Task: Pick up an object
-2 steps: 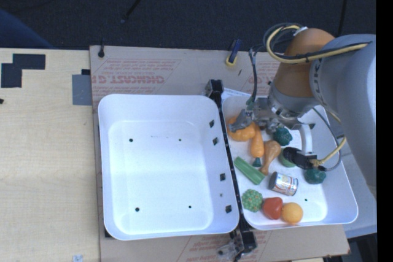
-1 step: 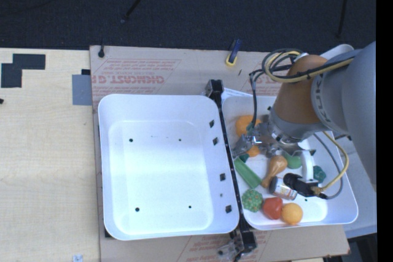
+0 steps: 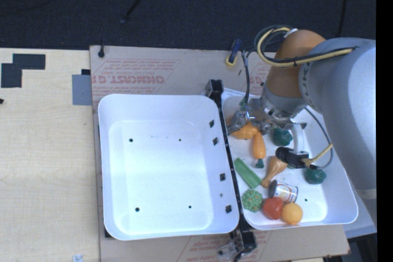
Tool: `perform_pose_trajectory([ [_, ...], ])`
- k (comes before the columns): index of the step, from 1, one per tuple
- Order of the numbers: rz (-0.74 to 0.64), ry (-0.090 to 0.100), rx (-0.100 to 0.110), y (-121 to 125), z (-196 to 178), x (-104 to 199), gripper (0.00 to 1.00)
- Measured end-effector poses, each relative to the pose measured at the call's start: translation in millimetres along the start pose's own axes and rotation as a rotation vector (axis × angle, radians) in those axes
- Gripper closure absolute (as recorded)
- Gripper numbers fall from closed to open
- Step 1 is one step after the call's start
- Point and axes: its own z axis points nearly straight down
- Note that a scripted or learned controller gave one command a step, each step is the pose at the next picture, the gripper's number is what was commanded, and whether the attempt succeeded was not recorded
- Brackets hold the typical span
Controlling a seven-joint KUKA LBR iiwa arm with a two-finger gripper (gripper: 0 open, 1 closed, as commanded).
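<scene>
Altogether two white bins (image 3: 110, 132), one gripper (image 3: 261, 126) over right bin's toys

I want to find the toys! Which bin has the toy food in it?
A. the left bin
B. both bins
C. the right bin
C: the carrot, broccoli and tomato all lie in the right bin, under the arm.

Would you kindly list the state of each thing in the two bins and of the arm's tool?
tool: low in the right bin, above the toys
right bin: holds toy food
left bin: lying flat on the bench
carrot: lying flat
green pod: lying flat
small can: tipped on its side
tomato: resting beside the orange
</scene>
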Motion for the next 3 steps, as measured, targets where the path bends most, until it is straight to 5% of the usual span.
perform_pose_trajectory([
  [1,0.004,0.001,0.009,-47,1,-22,0.0],
  [2,0.006,0.002,0.008,-45,-9,-22,1.0],
  [3,-0.006,0.002,-0.006,-12,-106,50,1.0],
])
